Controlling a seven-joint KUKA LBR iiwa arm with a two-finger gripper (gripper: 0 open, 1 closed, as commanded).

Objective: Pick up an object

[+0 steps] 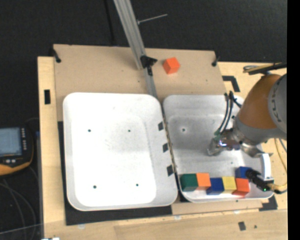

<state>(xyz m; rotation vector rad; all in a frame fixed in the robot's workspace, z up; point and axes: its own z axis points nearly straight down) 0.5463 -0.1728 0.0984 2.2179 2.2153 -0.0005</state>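
Over on your right, the grey arm with the orange band [260,104] reaches into the right-hand bin [190,114], and the gripper [217,146] sits low above the bin's floor about mid-bin, toward its right side. Honestly you can't tell whether it's open or closed from this angle, it's just a small shiny blob under the wrist, and nothing shows up as held in it.

Your pickable stuff is all lined up along the near wall of that same bin: a green block [189,182], an orange block [203,179] touching it, then a blue block [215,185], a yellow block [229,183] and a red-orange block [242,185], with another dark blue block [243,173] just behind that last one. The gripper is near the row but apart from it.

You've also got a lone orange cube [171,65] sitting outside the bins on the brown board [100,69] at the far side, right beside the slanted metal rail [130,26]. Left bin [115,149] is next door, edges touching the right one. A handheld controller with a screen [7,146] lies off the bench's left side.
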